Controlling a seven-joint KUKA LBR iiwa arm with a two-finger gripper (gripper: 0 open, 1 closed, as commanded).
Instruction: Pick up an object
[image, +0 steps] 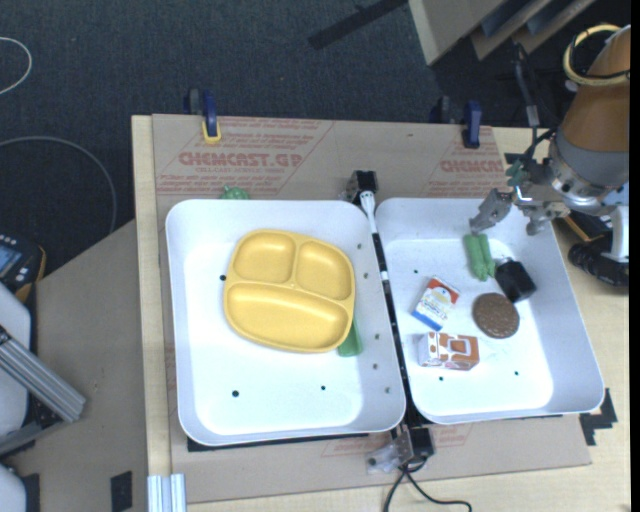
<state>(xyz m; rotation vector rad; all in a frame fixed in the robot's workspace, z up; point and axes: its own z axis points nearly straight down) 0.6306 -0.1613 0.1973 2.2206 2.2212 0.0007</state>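
Observation:
My gripper (513, 216) hangs over the far edge of the right bin (560, 385), its two grey fingers (490, 212) spread open with nothing between them. Just below it a green stick-shaped object (479, 255) lies in the bin. A black block (515, 280) sits to the right of the green one, touching a brown round disc (495, 315). A small white, orange and blue carton (435, 303) and an orange and white packet (448, 350) lie nearer the bin's middle and front.
The left bin (200, 380) holds a yellow divided plate (290, 290) with a green item (350, 343) poking out from under its right edge. Another green scrap (235, 192) lies on the cardboard behind that bin. Blue clamps (209, 112) hold the board's far edge.

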